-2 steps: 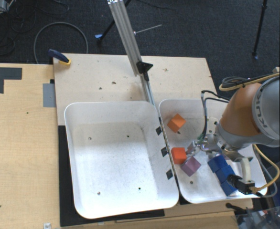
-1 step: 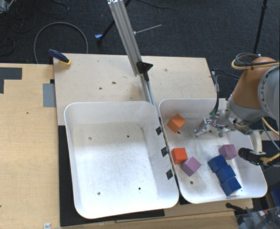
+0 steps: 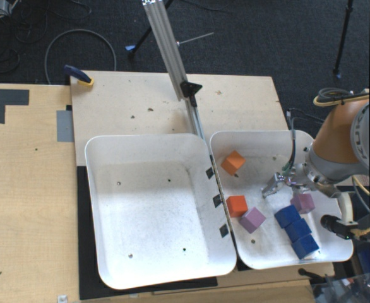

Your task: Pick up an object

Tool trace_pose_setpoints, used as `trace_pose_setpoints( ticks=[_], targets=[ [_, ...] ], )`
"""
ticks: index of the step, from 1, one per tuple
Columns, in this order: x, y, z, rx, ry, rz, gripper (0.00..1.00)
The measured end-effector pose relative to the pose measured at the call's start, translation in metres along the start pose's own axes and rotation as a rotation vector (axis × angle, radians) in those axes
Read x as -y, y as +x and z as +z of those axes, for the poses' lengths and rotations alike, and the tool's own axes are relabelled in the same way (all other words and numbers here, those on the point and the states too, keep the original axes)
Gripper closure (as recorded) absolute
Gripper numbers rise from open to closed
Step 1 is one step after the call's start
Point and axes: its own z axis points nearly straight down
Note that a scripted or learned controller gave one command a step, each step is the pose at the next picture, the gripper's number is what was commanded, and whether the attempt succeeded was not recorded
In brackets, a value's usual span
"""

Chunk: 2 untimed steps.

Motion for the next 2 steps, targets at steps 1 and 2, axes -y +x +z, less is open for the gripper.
trace_pose_setpoints(
  ticks=[1,2],
  targets=[
    [0.061,0.058,-0.001,0.0,-0.002,0.0,0.0],
    [0.081,0.092,-0.093,-0.001,-0.003,-0.003,0.0]
  ],
)
